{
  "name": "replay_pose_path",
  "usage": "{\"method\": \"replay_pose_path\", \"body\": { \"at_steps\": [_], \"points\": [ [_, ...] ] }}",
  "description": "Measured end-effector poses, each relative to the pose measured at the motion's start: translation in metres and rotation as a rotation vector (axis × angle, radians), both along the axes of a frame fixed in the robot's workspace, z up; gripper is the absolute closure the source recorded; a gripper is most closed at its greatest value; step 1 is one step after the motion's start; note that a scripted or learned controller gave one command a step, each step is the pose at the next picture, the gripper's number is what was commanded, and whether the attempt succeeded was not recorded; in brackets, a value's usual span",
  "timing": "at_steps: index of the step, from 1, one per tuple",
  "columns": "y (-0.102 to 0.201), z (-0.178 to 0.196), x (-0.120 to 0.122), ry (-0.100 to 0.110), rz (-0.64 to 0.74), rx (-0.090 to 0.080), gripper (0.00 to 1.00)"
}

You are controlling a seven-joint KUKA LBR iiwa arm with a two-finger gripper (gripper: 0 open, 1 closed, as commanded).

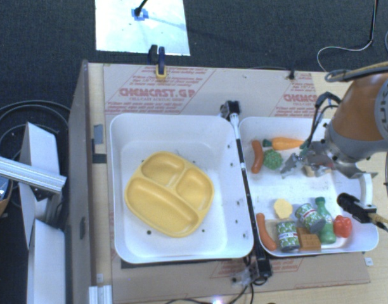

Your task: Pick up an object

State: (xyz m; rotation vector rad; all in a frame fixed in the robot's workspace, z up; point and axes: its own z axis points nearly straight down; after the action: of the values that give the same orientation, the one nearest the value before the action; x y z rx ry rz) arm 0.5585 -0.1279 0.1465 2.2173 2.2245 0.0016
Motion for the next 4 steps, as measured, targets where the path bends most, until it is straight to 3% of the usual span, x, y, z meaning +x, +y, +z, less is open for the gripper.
{"method": "replay_pose_path", "body": {
  "at_steps": [1, 2, 3, 4],
  "points": [
    [0.026, -0.026, 0.019, 0.0, 0.001, 0.0, 0.0],
    [0.032, -0.061, 0.105, 0.033, -0.011, -0.003, 0.0],
    [0.03, -0.061, 0.105, 0.033, -0.009, 0.001, 0.0],
    [0.03, -0.051, 0.105, 0.034, -0.004, 0.0, 1.0]
  ]
}}
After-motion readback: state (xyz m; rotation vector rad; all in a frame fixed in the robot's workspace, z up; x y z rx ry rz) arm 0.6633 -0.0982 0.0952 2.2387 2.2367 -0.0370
